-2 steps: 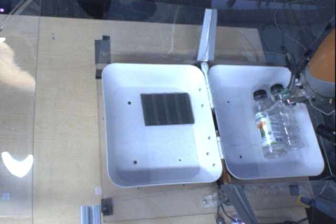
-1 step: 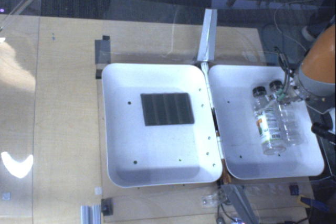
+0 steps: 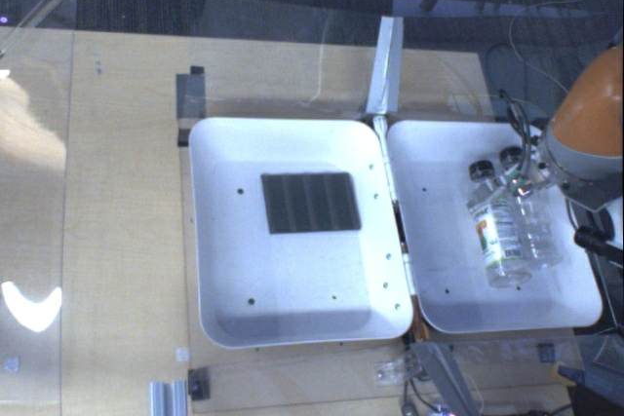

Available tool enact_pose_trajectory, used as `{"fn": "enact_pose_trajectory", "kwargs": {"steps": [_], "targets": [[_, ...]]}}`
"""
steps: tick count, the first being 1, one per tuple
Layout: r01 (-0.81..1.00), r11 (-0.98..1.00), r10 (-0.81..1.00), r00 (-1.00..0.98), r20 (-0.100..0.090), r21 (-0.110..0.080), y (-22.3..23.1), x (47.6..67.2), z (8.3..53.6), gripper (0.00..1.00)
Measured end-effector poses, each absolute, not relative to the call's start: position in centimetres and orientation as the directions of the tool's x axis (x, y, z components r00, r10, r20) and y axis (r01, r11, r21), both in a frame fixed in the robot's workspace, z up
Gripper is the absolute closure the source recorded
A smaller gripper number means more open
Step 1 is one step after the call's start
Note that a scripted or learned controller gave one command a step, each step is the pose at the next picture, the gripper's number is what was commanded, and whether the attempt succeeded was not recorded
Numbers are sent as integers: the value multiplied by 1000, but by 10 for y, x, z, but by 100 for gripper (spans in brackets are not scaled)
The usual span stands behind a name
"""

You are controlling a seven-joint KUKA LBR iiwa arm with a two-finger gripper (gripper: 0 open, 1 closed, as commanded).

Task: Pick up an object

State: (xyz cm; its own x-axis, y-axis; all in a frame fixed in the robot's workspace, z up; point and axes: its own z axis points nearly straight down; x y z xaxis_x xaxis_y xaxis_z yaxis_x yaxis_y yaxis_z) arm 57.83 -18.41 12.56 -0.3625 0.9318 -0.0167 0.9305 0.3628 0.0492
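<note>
Pale wooden bench (image 3: 107, 239) under a clear sheet. Two shallow white bins side by side on it: left bin (image 3: 224, 307), right bin (image 3: 439, 297), touching along their inner edges.

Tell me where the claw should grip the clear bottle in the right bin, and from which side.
Probably across the clear bottle's labelled midsection, coming straight down: it lies flat in the right bin, its cap toward the far rim.

Two clear plastic bottles (image 3: 509, 234) with dark caps lie side by side in the right bin (image 3: 439, 297); one apparently carries a label.
</note>
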Motion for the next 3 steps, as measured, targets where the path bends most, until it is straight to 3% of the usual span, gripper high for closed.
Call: {"fn": "enact_pose_trajectory", "kwargs": {"steps": [1,2,3], "targets": [[935,355,935,-355,2,15,-196,649,89,0],[932,362,932,-362,1,20,-192,652,101,100],[959,283,959,-283,-2,5,-143,670,189,100]]}}
